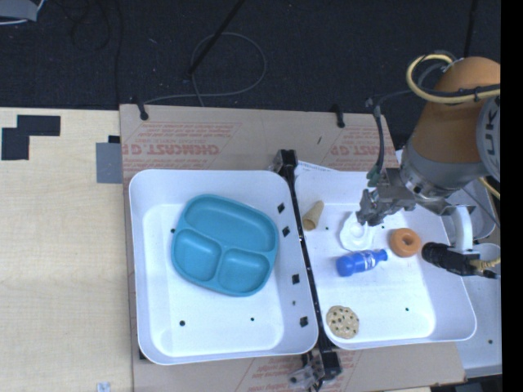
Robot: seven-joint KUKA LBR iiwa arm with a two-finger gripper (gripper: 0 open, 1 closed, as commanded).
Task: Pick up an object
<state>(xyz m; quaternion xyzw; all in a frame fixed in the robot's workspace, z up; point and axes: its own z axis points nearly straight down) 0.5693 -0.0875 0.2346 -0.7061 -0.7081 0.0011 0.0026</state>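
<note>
My gripper [367, 217] hangs low in the right bin [445, 321], directly over a small white object [353, 237] that lies just below its tip. A blue bottle [358, 262] lies on its side in front of that. An orange ring like a doughnut [404, 242] sits to the right of the gripper. A tan cone-shaped piece [313, 214] rests near the bin's left wall, and a round cookie [342, 321] lies toward the front. Nothing shows between the fingers.
The left bin [155, 317] holds a blue divided plate [224, 244]. A black divider rail [298, 251] runs between the two bins. Cardboard lies under both bins, and dark cables trail across the floor behind.
</note>
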